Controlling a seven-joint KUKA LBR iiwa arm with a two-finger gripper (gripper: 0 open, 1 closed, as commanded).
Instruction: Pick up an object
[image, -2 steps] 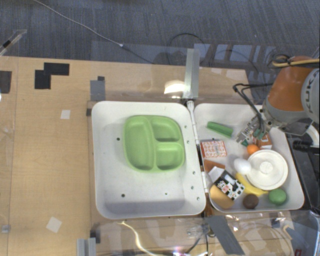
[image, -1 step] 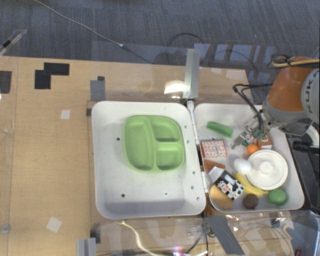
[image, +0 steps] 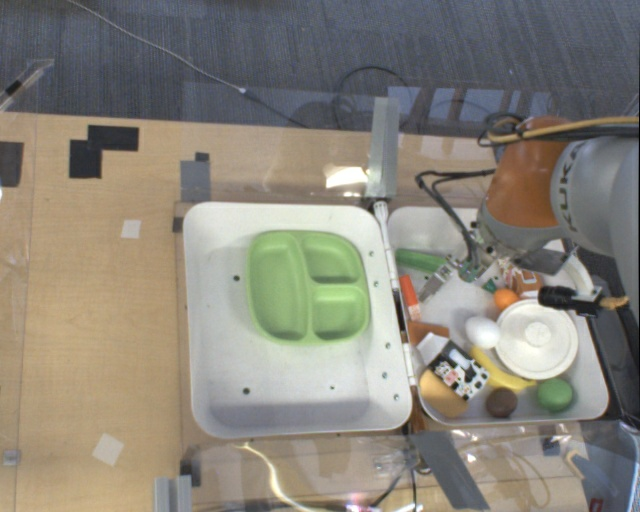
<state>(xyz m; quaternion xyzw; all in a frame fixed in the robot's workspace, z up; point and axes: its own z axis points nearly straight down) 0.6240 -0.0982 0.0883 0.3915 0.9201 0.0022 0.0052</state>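
The gripper (image: 478, 268) is lowered into the cluttered right bin (image: 597, 400) at frame right, jaw state indiscernible; an object must next be closed upon.

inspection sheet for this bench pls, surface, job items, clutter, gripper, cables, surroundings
surface: wooden bench bearing left bin and right bin.
job's things: in the right bin, white bowl, egg, banana, green ball, brown ball, green marker, small orange piece.
clutter: green divided plate in the left bin.
grippers: gripper low over the right bin's back; fingers unclear.
cables: black cable near the wrist; thin line across the floor.
surroundings: grey carpet, black tape on the bench.
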